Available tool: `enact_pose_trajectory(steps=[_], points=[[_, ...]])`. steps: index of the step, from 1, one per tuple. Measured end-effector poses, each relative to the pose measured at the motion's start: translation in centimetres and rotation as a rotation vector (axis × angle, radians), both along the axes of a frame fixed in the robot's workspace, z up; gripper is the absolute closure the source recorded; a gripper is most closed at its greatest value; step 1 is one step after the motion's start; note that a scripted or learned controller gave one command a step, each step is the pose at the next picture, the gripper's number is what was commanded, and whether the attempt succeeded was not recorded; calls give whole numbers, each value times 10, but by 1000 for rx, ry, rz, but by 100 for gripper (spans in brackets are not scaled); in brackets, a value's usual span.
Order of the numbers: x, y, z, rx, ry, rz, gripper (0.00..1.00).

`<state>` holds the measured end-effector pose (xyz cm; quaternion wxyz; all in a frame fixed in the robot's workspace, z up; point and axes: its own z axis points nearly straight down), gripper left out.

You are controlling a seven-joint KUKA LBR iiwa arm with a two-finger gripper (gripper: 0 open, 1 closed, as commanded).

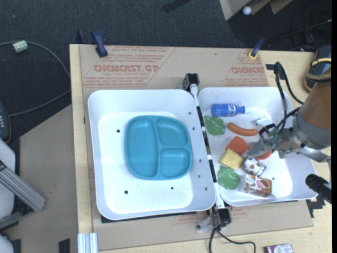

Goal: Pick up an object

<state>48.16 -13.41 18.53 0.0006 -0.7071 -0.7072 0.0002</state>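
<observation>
Your gripper (261, 147) sits low in the right bin (295, 191), over the crowded middle. Can't tell how wide the fingers are or whether they have anything; the tips are lost against the red piece (240, 144) and the clutter. Just beside them toward the left bin (105, 191): that red piece, then a yellow block (231, 159). Below: a printed packet (257, 185) and a green lump (228, 178). Beyond: a sausage (242, 128), green leaf (214, 125), blue bottle (227, 109). Things touch here, so pick one target, probably the red piece, centre on it, close fully, then lift straight up. The blue tray (158, 146) is well apart.
</observation>
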Motion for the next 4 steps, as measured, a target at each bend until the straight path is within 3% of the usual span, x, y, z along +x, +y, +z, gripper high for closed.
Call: enact_pose_trajectory(steps=[1,2,3,4], points=[[26,31,-91,1,1,0,0],[3,37,-97,-5,-19,1,0],[2,38,-88,-3,-16,1,100],[2,38,-88,-3,-16,1,0]])
